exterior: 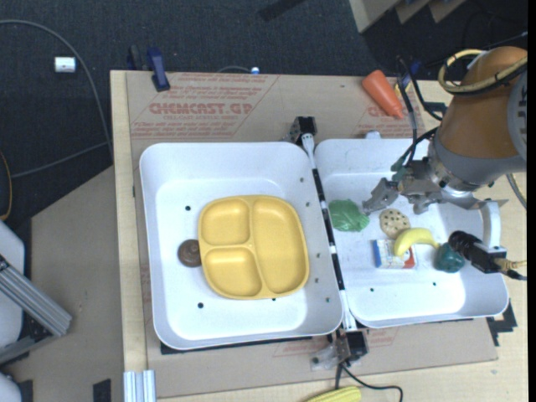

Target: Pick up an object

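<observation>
Over the right bin [469, 304], gripper [402, 193] low above the floor, fingers spread apart, nothing between them. Just below the gripper, a round speckled cookie [393, 220]; left of the cookie, a green leafy piece [347, 216]; right and below it, a yellow banana [414, 239], then a teal object [449, 260]. Beside the banana's left end, a small blue-and-red packet [392, 254].
</observation>
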`<act>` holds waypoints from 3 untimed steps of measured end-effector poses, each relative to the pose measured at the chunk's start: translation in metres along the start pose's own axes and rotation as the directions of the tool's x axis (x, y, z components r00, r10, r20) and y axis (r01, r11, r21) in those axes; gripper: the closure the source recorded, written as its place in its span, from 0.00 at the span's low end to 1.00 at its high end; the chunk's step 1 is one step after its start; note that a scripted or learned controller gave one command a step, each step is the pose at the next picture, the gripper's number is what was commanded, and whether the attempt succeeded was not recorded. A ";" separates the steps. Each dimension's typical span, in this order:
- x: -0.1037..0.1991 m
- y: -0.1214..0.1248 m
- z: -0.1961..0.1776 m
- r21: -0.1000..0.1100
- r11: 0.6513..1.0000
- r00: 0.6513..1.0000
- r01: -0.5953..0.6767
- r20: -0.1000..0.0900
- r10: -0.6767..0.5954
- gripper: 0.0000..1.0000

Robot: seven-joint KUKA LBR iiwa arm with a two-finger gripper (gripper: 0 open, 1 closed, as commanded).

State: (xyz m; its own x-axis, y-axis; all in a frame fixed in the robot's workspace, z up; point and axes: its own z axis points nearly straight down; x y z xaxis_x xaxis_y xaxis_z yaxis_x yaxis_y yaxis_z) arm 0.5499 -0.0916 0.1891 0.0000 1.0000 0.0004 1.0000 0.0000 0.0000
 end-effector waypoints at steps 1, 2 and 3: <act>-0.055 -0.013 0.105 0.000 1.000 1.000 -0.001 0.001 0.001 0.00; -0.068 0.033 0.040 -0.002 1.000 1.000 0.000 0.002 0.000 0.00; -0.059 0.025 0.105 0.002 1.000 1.000 0.000 -0.001 0.000 0.00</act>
State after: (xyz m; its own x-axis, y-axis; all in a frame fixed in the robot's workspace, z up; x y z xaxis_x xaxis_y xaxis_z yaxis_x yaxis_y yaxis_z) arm 0.5751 -0.1508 0.0841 0.0003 1.0000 0.0011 1.0000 -0.0003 -0.0021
